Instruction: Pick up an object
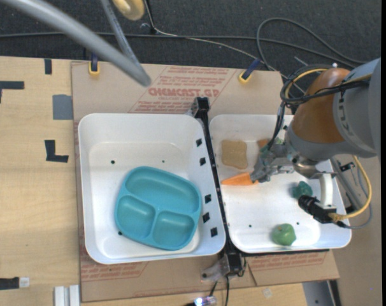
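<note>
My gripper reaches down into the right bin, its tip right at the thick end of an orange carrot lying near the bin's left wall. A tan slice of bread lies just behind the carrot. A green round object sits near the front of the same bin. A small teal object lies to the right of the gripper, partly under the arm. The arm's wrist hides the bin's right back part.
The left bin holds a turquoise divided plate. A black divider runs between the bins. Cables loop behind and to the right of the arm. A grey pole crosses the top left.
</note>
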Tool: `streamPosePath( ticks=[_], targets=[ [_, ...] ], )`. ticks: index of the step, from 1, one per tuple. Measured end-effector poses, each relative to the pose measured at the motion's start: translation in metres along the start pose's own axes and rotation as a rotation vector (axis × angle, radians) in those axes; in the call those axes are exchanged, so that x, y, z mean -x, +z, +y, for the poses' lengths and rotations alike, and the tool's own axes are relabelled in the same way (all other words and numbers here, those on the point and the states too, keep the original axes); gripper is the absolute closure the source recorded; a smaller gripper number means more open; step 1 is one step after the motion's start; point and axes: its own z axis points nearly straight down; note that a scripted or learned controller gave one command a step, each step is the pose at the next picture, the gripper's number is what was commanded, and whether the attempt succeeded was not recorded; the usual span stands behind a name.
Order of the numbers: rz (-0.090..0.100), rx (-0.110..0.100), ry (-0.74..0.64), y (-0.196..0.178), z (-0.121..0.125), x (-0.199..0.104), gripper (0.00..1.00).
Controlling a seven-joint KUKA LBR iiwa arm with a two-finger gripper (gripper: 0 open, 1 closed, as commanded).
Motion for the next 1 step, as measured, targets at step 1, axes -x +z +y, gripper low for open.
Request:
streamPosePath(
  ticks=[1],
  targets=[
    [0.0, 0.0, 0.001, -0.0422, 0.002, 0.0003, 1.0]
  ],
)
